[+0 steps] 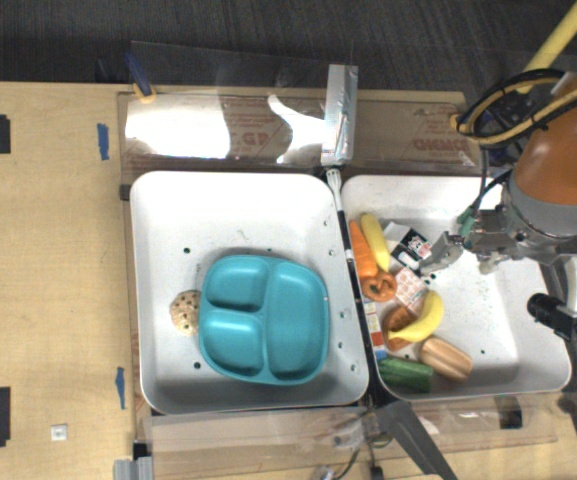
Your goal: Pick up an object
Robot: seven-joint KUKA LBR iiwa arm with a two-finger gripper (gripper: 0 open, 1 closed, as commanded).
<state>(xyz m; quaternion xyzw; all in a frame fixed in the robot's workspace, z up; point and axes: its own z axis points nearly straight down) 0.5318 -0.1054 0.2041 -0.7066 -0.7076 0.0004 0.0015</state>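
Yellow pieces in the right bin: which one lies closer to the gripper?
The straight yellow piece at the bin's upper left, beside the carrot, is closer to the gripper. The curved banana lies lower down.

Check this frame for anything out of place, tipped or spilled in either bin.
Nothing looks spilled or damaged. The toy food in the right bin is heaped against its left wall, the banana lying over other pieces. In the left bin a cookie sits half tucked under the teal divided plate, off its compartments.
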